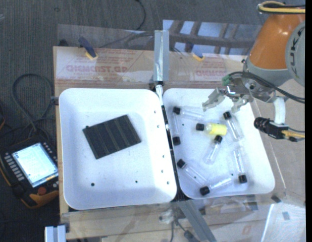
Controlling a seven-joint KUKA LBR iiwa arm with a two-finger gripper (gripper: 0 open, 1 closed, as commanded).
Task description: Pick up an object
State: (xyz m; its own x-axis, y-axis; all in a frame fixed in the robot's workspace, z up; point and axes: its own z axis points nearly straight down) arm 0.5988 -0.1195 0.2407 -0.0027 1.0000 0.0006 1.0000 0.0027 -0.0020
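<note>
My gripper [225, 102] hangs over the back of the right bin [257, 183], its two fingers spread open with nothing between them. Below it lie several clear plastic vials with black caps, such as one vial [186, 113] near the back left and another vial [232, 124] just under the fingers. A yellow-capped vial [215, 129] lies in the middle of the bin, slightly in front of the gripper. A black ridged mat [111, 135] lies flat in the left bin [75, 185].
A metal divider post [160, 59] stands behind the seam between the bins. Cardboard with blue clamps [86, 48] backs the bench. A teach pendant [31, 166] lies on the floor at the left. A black cable connector [266, 124] juts out by the right bin's edge.
</note>
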